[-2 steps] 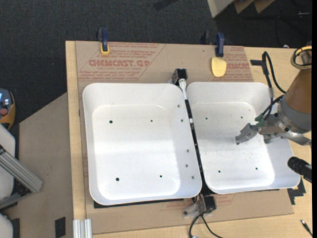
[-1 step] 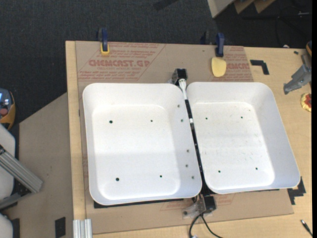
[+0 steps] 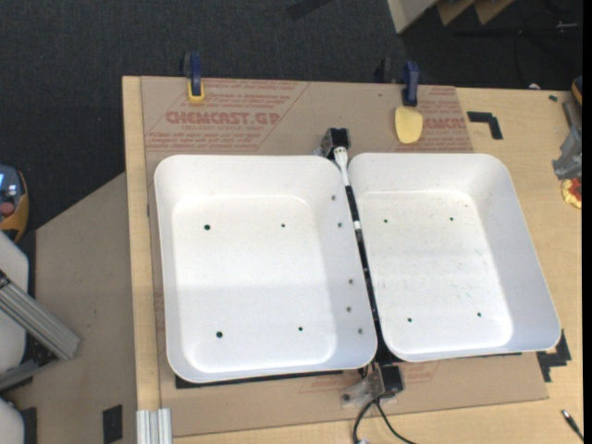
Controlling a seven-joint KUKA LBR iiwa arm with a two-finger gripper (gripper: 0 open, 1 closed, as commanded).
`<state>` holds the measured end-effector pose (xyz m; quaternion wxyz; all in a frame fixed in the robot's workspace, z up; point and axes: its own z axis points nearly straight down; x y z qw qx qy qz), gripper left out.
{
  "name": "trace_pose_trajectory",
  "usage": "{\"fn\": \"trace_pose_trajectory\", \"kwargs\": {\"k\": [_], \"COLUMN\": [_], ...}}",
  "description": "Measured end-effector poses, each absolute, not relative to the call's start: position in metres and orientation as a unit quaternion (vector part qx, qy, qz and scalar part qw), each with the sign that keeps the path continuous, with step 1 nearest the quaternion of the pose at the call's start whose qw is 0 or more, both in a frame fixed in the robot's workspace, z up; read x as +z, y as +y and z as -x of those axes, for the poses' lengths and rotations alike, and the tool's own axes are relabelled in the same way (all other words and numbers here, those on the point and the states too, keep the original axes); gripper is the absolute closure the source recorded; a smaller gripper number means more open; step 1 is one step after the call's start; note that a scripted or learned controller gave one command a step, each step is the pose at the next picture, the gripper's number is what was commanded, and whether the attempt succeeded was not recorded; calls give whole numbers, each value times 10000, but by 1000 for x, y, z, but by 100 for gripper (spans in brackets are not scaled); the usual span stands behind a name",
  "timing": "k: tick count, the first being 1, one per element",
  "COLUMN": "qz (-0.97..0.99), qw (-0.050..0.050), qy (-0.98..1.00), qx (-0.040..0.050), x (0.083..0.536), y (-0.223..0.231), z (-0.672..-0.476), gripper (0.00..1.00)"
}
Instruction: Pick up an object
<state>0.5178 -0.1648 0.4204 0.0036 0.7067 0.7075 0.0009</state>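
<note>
Two shallow white bins sit side by side on the brown board. The left bin [image 3: 176, 276] and the right bin [image 3: 527, 257] each show a white floor with a few small dark dots. At the right edge of the view a small grey piece with an orange spot below it [image 3: 566, 163] pokes in over the board; I cannot tell which part of the arm it is.
A black cable and bracket [image 3: 353, 220] run along the seam between the bins. Two blue clamps [image 3: 193, 72] hold the board's far edge, and the right one carries a yellow pad [image 3: 409, 124]. Grey metal framing [image 3: 37, 326] stands at the left.
</note>
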Motion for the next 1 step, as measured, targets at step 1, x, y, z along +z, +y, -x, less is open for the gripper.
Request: {"fn": "trace_pose_trajectory", "kwargs": {"k": [1], "qz": [-7056], "qw": [-29], "qy": [7086], "qx": [-10], "x": [320], "y": [-108], "z": [-544], "gripper": [100]}}
